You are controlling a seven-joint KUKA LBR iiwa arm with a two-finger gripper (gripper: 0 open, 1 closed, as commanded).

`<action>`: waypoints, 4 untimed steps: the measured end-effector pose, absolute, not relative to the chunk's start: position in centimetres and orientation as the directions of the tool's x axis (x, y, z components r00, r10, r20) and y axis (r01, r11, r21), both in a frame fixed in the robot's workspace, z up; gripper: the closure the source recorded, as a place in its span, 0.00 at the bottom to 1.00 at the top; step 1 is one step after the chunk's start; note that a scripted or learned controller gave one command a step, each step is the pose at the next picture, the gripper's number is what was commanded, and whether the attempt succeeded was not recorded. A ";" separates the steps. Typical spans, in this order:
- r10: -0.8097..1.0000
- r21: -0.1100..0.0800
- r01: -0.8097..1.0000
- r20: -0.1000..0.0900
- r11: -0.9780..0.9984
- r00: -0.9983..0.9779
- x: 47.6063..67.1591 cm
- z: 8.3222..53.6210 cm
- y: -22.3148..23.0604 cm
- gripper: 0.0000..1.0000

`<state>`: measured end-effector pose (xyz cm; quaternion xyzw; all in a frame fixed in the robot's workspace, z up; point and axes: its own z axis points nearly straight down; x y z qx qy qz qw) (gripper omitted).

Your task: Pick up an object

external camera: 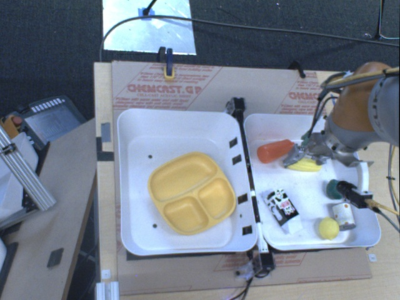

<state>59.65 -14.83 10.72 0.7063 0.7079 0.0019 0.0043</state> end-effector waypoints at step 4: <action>1.000 0.007 1.000 -0.002 0.006 -0.006 60.8 27.4 -15.4 1.00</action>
